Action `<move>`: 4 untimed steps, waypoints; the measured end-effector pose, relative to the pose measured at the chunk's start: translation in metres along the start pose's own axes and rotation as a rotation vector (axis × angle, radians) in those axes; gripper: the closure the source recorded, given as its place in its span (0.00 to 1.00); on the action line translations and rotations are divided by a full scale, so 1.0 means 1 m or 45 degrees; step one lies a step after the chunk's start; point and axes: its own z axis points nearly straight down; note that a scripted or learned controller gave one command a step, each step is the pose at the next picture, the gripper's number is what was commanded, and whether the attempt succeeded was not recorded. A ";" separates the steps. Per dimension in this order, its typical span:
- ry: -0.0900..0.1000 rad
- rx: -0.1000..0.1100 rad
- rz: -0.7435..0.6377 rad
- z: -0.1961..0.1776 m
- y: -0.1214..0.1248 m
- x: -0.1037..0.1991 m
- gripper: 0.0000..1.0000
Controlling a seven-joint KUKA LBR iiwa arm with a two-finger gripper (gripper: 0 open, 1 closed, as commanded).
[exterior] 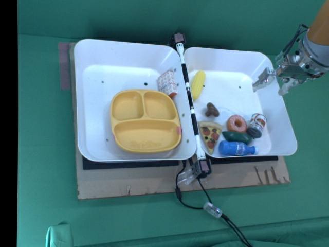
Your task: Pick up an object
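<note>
White bins sit side by side on the green table (46, 138). The left bin (92, 60) carries a yellow divided plate (145, 120) and, just beyond its far right corner, a small carton (167, 82) tilted against the bin wall.

The right bin (231, 66) holds the loose items. A yellow corn cob (198, 84) lies near the divider, long axis running near-to-far, far end tipped slightly right. A small brown piece (212, 109) sits mid-bin. Along the near wall: a pizza slice (209, 136) with its tip pointing toward the near edge; a donut (236, 123); a small can (256, 125) tilted, just right of the donut; a dark green vegetable (236, 136) lying left-right; a blue bottle (236, 148) lying on its side, long axis left-right, cap pointing right.

The hand (275, 82) hangs over the far right rim of the right bin, well apart from all items. Its fingers (263, 79) are spread with nothing between them.
</note>
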 end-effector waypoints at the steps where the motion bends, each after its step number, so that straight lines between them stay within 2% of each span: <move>1: 0.001 0.001 -0.003 0.098 0.016 0.067 0.00; 2: -0.002 -0.012 -0.004 0.121 0.093 0.081 0.00; 3: 0.000 -0.012 -0.004 0.122 0.120 0.084 0.00; 4: -0.011 -0.033 0.001 0.103 0.124 0.081 1.00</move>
